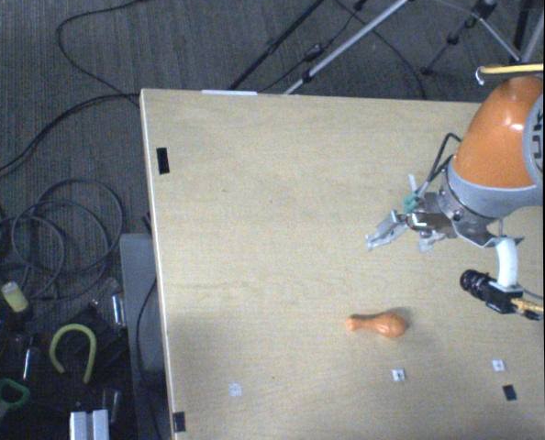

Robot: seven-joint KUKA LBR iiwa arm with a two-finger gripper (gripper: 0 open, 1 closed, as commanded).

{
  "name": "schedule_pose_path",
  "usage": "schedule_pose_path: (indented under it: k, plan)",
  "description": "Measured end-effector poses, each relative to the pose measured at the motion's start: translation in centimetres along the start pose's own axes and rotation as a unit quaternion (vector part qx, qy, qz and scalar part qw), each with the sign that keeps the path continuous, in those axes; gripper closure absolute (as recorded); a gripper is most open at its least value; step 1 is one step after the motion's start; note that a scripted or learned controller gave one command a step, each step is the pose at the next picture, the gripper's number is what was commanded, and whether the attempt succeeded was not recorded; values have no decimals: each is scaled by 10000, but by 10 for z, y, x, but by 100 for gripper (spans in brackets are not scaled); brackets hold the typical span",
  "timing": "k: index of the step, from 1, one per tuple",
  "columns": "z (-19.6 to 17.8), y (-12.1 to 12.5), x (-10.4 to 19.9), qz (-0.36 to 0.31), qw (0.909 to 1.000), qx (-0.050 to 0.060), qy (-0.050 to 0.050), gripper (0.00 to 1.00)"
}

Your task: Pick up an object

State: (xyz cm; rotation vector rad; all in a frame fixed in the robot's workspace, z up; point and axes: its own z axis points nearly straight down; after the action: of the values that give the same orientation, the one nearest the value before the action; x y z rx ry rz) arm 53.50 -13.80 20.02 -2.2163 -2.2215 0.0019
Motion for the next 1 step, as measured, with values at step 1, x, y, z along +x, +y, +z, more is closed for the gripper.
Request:
schedule_pose_path:
  k: [1]
  plan:
    - [52, 48, -85, 182, 9998, -1, -8, 0]
